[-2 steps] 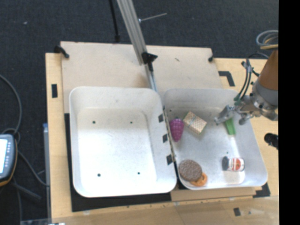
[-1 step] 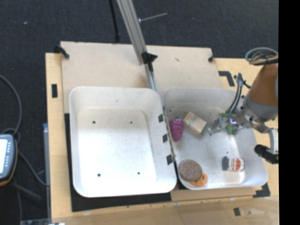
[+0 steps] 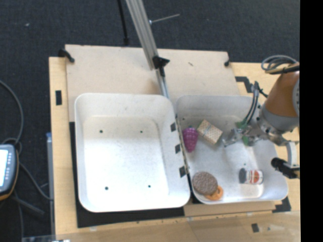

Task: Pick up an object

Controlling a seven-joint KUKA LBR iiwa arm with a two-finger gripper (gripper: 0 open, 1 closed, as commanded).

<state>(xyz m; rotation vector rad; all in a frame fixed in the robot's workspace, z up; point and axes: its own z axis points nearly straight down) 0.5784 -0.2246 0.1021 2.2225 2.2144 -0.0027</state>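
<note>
Gripper (image 3: 233,136) nr box (image 3: 209,131) (purple obj (image 3: 190,138) beyond)

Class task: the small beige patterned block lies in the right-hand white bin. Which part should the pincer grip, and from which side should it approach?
Grip the small beige patterned block across its two long flat sides, coming from above. It lies flat and skewed on the floor of the right-hand white bin, apart from the purple ridged object, so the fingers likely have room on both sides if turned to match its angle.

Open white floor lay directly below the gripper (image 3: 233,137) in the right bin (image 3: 228,106), while a tan block (image 3: 209,131) and purple object (image 3: 190,138) crowded its left and a small can (image 3: 251,176) sat farther below.
</note>
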